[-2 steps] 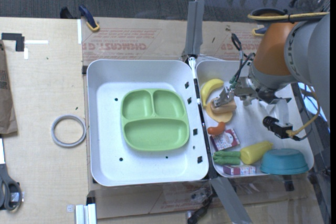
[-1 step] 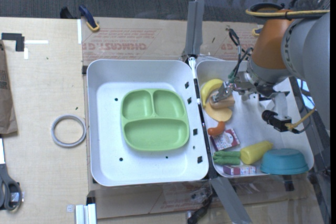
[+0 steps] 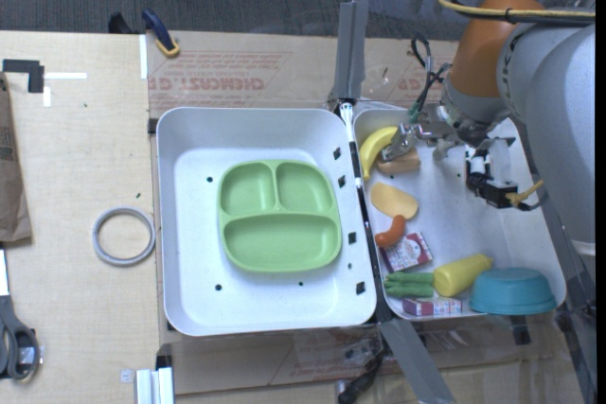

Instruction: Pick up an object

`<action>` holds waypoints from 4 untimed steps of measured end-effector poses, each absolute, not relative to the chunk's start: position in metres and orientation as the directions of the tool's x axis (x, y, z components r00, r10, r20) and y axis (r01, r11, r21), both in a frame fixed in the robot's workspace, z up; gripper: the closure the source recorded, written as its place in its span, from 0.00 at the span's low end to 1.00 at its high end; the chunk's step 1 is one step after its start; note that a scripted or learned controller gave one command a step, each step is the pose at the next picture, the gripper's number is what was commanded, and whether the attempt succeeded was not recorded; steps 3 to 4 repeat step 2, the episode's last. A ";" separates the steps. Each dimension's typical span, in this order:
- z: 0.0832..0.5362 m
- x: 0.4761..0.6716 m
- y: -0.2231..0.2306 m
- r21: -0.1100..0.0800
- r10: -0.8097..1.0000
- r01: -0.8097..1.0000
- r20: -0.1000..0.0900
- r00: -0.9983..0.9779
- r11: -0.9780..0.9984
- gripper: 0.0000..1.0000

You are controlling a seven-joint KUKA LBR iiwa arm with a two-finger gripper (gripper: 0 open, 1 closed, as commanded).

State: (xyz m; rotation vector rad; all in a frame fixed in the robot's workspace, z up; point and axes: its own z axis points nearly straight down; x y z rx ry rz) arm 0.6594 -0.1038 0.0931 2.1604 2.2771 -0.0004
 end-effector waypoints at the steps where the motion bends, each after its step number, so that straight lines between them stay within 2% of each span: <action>1: 0.103 0.660 -0.104 0.001 0.998 0.998 -0.004 -0.056 0.056 1.00; 2: 0.201 0.659 -0.036 0.000 0.994 0.994 -0.001 -0.109 0.109 1.00; 4: 0.201 0.659 -0.036 0.000 0.994 0.994 -0.001 -0.109 0.109 1.00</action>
